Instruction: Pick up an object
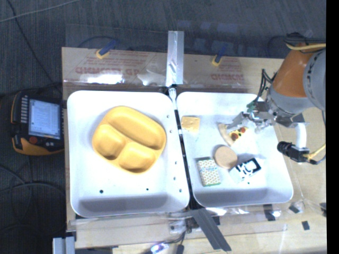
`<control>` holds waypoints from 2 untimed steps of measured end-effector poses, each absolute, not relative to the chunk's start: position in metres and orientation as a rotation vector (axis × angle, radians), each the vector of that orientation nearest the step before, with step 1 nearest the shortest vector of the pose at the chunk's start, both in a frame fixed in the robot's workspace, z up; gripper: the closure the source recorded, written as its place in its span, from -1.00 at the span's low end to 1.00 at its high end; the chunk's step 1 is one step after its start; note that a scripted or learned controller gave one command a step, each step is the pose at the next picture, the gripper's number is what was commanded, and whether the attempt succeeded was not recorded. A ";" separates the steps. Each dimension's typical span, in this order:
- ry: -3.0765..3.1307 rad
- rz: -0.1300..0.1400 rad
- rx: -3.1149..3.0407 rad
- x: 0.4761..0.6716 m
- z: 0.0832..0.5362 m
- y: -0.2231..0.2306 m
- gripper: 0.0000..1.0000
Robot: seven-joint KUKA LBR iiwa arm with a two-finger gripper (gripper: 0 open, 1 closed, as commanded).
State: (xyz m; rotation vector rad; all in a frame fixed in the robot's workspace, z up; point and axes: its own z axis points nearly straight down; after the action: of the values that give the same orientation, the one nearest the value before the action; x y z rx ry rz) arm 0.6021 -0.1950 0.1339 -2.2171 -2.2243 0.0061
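The pizza slice (pixel 233 133) lies flat in the right bin (pixel 280 194), toward the bin's one o'clock corner, and it looks to be the thing the hand (pixel 253 115) is after, since the hand hangs just at the slice's two o'clock edge, right over its crust end. Whether the hand is apart or together I cannot tell; it is small and tangled with cabling from this height. To do this step well, the hand should come straight down with the slice's narrow width between its two sides, low enough to catch the thin toy instead of skating over it, and close before lifting. The slice is a pale wedge with a tan crust and red and dark spots, probably toy toppings. At its six o'clock sits a round tan disc (pixel 225 156), close by, so a drifting descent could nudge it. Farther off are a yellow block (pixel 190 123) at nine o'clock, a patterned green packet (pixel 208 172) and a black-and-white piece (pixel 247 168). The left bin (pixel 79 194) holds a large yellow moulded shape (pixel 129 138).
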 end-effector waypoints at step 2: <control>-2.154 -0.018 -2.316 0.632 0.098 -0.176 -1.00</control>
State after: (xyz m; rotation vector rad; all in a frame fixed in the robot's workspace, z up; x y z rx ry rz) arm 0.6317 -0.1763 0.0975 -2.3165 -2.1543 -0.0185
